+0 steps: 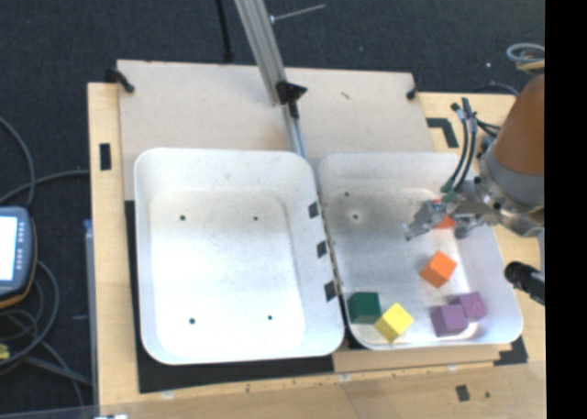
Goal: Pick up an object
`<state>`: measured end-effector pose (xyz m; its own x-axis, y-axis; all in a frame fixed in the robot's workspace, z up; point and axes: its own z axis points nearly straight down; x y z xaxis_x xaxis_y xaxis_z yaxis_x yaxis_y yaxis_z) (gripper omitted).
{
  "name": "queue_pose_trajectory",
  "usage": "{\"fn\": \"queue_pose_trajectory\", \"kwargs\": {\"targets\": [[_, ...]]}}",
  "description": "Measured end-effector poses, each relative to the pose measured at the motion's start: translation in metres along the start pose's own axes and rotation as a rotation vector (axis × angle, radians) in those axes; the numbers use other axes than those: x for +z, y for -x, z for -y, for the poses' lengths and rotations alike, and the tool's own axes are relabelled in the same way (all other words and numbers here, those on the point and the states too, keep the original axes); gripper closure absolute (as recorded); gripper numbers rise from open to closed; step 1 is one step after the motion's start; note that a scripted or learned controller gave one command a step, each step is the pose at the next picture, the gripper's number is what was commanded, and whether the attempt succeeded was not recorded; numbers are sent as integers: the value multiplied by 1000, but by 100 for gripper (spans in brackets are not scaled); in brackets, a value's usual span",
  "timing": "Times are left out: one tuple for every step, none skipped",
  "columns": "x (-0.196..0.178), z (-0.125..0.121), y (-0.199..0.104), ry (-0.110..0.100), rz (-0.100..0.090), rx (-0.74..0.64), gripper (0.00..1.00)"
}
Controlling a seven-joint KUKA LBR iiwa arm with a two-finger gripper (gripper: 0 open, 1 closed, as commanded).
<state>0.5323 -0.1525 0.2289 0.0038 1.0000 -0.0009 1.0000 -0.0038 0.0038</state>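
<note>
Gripper (444, 220) sits over the right bin (385, 179), near its right edge; a small orange piece shows at the fingers, but whether they clamp it cannot be told. Orange block (438, 269) lies just below the gripper. Along the bin's front edge lie a green block (364, 306), yellow block (395, 322) and two purple blocks (458, 313).

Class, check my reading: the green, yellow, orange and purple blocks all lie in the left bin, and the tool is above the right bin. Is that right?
Not quite. The camera view shows the green block, yellow block, orange block and purple blocks in the right bin, not the left. The tool is above the right bin.
</note>
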Motion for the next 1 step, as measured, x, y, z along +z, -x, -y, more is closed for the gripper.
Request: {"fn": "queue_pose_trajectory", "kwargs": {"targets": [[109,7,44,3,1,-8,0]]}}
